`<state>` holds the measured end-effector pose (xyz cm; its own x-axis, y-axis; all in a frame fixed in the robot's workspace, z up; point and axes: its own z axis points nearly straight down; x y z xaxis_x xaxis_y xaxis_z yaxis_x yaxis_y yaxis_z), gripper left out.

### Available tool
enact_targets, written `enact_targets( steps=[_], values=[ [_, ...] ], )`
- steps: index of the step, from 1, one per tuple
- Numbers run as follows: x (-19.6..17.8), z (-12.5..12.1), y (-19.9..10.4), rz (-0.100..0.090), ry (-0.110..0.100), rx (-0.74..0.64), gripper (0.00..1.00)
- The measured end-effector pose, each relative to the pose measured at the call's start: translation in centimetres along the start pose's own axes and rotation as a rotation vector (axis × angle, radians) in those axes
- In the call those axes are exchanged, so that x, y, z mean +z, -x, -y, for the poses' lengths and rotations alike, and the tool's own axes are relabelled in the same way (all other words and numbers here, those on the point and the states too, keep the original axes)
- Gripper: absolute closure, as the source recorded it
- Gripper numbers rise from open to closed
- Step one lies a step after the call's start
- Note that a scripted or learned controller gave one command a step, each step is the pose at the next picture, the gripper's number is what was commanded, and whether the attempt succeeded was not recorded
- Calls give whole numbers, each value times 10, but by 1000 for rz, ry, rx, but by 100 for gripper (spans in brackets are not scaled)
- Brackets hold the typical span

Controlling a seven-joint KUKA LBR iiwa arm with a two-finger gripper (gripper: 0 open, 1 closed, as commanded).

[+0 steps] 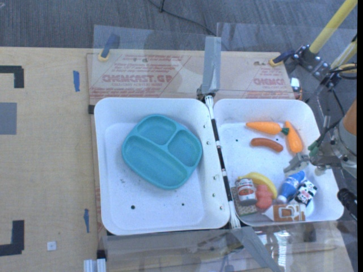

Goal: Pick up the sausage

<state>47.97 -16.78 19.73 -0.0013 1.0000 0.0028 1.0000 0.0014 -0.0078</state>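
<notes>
The pincer [299, 164] hangs over the right bin [227, 115], its fingers apart and holding nothing; the sausage [266, 144] lies up and to its left, just below a carrot [264, 127]. It should drop squarely astride the sausage's narrow width (carrots crowd close). No label among the packets below the pincer is legible.
</notes>
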Motion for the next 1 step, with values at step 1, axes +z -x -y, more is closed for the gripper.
enact_targets(
  steps=[1],
  values=[
    [43,-110,1,3,4,-93,0]
  ],
)
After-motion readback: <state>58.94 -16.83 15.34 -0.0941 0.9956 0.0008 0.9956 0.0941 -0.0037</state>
